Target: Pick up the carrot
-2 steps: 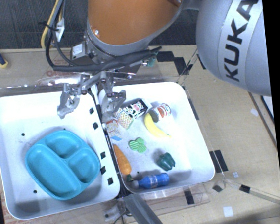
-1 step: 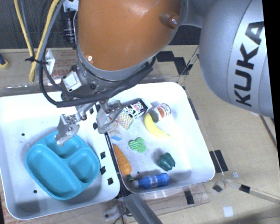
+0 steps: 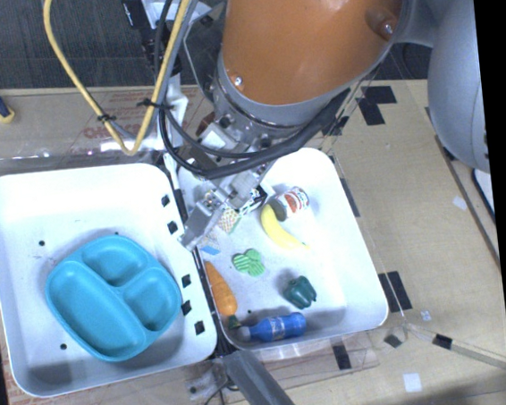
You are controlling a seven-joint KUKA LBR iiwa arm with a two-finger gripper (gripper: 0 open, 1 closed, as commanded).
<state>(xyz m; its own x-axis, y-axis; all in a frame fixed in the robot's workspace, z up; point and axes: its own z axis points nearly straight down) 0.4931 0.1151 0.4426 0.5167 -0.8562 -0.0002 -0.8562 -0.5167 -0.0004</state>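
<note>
The carrot [image 3: 222, 288] is orange and lies lengthwise against the left wall of the right bin [image 3: 358, 258], pointing toward the bin's front. My gripper [image 3: 215, 217] hangs over the back left part of that bin, just above and behind the carrot's upper end. It is apart from the carrot. The big orange band and grey wrist of the arm [image 3: 307, 30] cover the bin's back edge.
In the right bin lie a banana [image 3: 278, 227], a small red-labelled container [image 3: 296, 200], a light green piece [image 3: 248, 262], a dark green piece [image 3: 298, 291] and a blue bottle [image 3: 275, 328] near the carrot's tip. The left bin [image 3: 12, 222] holds a blue divided plate [image 3: 112, 295].
</note>
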